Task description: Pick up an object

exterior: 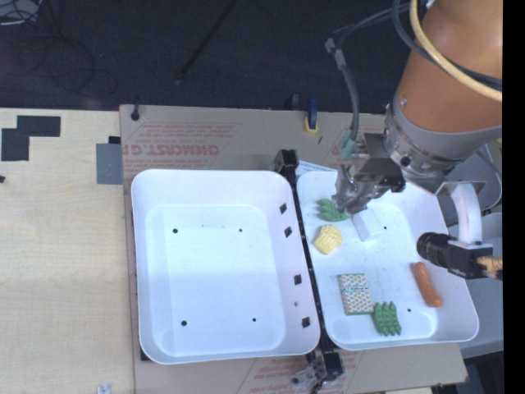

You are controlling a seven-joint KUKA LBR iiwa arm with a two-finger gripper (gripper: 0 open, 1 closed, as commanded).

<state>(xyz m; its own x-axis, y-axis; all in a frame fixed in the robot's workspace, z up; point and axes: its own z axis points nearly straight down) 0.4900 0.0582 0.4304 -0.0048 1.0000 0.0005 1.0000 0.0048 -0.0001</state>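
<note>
The grey arm point(447, 72), seen from above the bench, reaches down into the right-hand bin point(394, 257), its gripper point(354, 199) low over the far end of that bin. Whether the gripper is open or closed cannot be told from this angle, and nothing can be seen held in it.

Closest to the gripper is a green leafy piece point(332, 211), just beside it on the side toward the left-hand bin point(213, 261); whether the two touch is unclear. A small white block point(367, 225) lies just in front of the gripper, a little nearer the camera. A yellow ridged piece point(327, 239), like a stub of corn, sits beyond the green leafy piece from the gripper, nearer the camera and close to the wall between the bins.

The other objects lie well apart from the gripper, toward the near end of the same bin. A speckled square pad point(353, 293) lies flat, with a green ridged piece point(385, 318) just beside its near corner. An orange sausage-shaped piece point(427, 285) lies off toward the arm's side of the bin, apart from the rest.

Both bins rest on a sheet of brown cardboard point(205, 142) spread over the pale wooden bench point(57, 261), which stretches away from the gripper past the left-hand bin.
</note>
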